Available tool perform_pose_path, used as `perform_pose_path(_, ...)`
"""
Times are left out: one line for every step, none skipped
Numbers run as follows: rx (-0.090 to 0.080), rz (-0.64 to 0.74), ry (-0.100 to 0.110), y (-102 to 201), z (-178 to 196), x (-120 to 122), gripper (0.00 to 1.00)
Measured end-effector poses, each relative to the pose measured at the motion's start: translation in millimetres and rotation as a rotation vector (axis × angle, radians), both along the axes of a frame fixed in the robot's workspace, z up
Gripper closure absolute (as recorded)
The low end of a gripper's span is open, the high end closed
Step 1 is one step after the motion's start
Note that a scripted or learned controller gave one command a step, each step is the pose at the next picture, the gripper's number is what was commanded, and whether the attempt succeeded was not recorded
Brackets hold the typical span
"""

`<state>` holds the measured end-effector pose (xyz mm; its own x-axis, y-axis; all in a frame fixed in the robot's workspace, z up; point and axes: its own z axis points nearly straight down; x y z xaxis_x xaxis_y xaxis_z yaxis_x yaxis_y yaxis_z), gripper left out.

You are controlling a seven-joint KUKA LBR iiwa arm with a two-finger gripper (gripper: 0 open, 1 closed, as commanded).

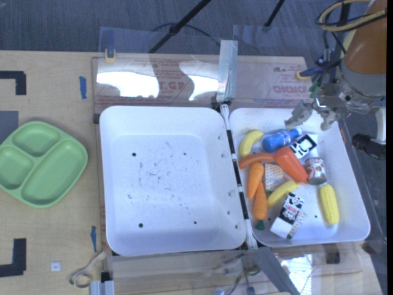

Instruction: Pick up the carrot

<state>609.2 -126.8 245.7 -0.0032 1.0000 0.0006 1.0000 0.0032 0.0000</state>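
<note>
The carrot [260, 200] is orange with a green stub at its near end. It lies lengthwise in the right bin [353, 226], close to the wall it shares with the left bin. Other orange pieces [265, 159] lie just above it in a pile. My gripper [314, 116] hangs over the bin's far right corner, well up and to the right of the carrot. It is open, its fingers [300, 113] spread with nothing between them.
Around the carrot lie a banana [249, 142], a blue bottle [278, 141], a small can [315, 169], a corn cob [330, 204] and a cow-print carton [288, 216]. The left bin [123, 226] sits beside it. A green divided plate [40, 163] rests at far left.
</note>
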Motion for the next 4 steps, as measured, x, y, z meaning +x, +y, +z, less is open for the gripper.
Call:
perform_pose_path(0.000, -0.119, 0.001, 39, -60, -28, 0.00)
perform_pose_path(-0.001, -0.159, -0.001, 36, -4, -40, 0.00)
perform_pose_path(0.000, -0.170, 0.001, 34, -98, -22, 0.00)
perform_pose_path(0.001, -0.075, 0.003, 85, -61, -60, 0.00)
